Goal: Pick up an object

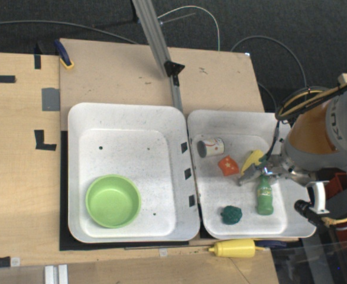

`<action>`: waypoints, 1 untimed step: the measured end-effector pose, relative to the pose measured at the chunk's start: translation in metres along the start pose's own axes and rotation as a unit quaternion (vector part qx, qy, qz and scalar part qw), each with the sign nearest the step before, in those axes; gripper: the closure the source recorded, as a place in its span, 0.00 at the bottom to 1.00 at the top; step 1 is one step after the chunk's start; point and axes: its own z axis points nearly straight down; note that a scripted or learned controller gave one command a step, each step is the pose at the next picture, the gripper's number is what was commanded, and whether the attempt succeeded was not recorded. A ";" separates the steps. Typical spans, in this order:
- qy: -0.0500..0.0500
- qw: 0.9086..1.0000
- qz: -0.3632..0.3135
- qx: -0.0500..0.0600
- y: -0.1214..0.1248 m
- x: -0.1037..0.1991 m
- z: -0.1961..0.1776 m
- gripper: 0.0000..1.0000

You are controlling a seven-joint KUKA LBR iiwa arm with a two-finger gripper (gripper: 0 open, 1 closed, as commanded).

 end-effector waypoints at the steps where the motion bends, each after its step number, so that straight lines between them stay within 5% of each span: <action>1: 0.001 1.000 0.000 0.000 0.000 0.001 -0.011 1.00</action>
